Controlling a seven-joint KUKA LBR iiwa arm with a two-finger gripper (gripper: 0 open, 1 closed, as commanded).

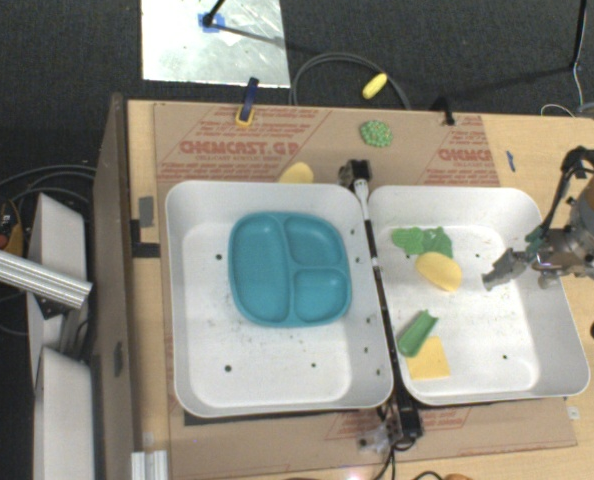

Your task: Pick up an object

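Reaching in from the right, the gripper (499,274) hangs over the right bin (552,363), low and just right of the yellow lump (439,271).

— What is it holding?

— Nothing that shows. No object sits between its tips, and at this angle it cannot be told whether they are spread or pressed together.

— Where are the things it could take?

— All in that same bin. The yellow lump lies nearest, touching the green leafy piece (423,239) above it. Lower down a green wedge (415,332) leans on a flat yellow square (429,359). The left bin (197,368) carries a blue divided plate (288,269), well apart from the arm.

— So which should it go for?

— The yellow lump looks the likeliest target, being closest. To do it well the arm would judge its line so the tips straddle the lump's narrow width, come down squarely over its middle, and keep clear of the leafy piece so the two are not nudged together.

— What might spoil it?

— A rounded, smooth-looking lump could squirt sideways if caught off-centre. The flat square would probably be harder still, lying flush on the bin floor.
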